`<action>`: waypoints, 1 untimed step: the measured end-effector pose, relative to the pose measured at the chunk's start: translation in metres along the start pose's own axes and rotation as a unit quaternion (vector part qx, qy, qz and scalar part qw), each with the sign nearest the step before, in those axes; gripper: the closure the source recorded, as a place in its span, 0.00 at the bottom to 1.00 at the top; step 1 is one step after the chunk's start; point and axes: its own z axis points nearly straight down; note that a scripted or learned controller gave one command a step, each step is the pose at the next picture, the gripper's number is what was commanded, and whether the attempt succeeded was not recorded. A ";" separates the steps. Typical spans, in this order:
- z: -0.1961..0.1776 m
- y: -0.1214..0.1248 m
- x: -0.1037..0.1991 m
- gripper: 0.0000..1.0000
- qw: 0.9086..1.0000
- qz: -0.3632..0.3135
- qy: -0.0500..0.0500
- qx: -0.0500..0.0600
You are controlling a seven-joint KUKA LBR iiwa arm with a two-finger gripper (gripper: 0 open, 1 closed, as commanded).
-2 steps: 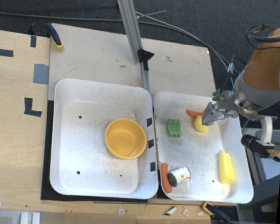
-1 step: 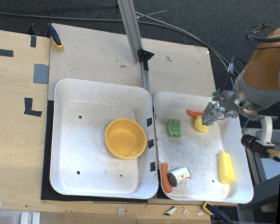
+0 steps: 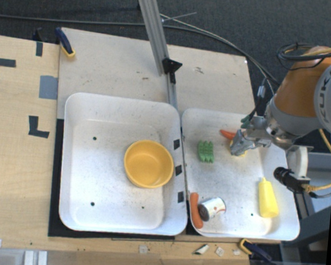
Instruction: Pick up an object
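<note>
End effector (image 3: 240, 147) low in right-hand shallow white bin (image 3: 272, 231), upper part, near back wall; fingers hidden by wrist, open/shut can't tell. Small orange-red piece (image 3: 227, 134) just left of it, touching or nearly, can't tell which. A bit of yellow shows under the tip.

Same bin: green ridged block (image 3: 206, 151) left of end effector, apart from it. Yellow corn-cob-shaped toy (image 3: 268, 198) near right wall. Orange carrot-like stick (image 3: 195, 210) at front-left corner, just beside a small white-and-dark cylinder (image 3: 211, 207).

Left-hand white bin (image 3: 81, 149): yellow plastic bowl (image 3: 148, 163), upright, right of centre.

Both bins on desk (image 3: 16, 101).
</note>
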 end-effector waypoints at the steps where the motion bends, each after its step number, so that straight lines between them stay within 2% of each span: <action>1: 0.047 -0.005 0.002 0.00 1.000 0.000 0.000 0.001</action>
